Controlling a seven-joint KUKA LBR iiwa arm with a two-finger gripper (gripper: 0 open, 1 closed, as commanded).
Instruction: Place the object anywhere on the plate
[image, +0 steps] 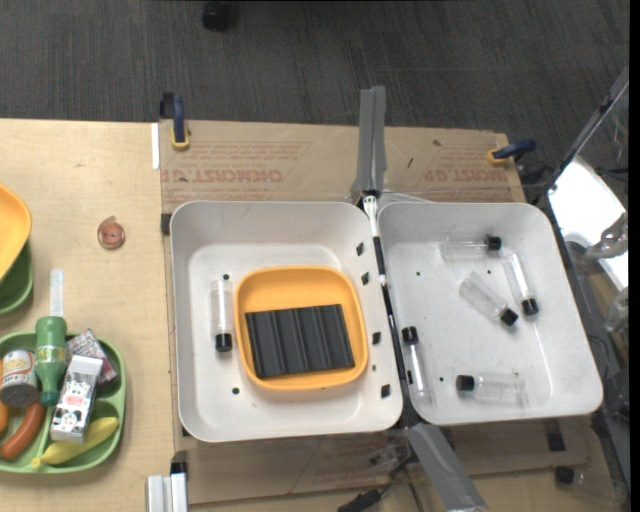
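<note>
Camera view: the orange plate (300, 290), carrying a black ribbed insert (300, 340), sits in the middle of the left bin (190, 400). One black-capped clear vial (221, 318) lies at the plate's 9 o'clock, just beside its rim, cap toward 6 o'clock. More vials lie scattered in the right bin (560, 390), at the plate's 3 o'clock, well apart from it. Whether the gripper is apart or together cannot be told.

On the pale wooden worktop (90, 180) left of the bins sits a green compartment tray (100, 440) of toy food, with a small pink round disc (111, 233) farther back.
</note>
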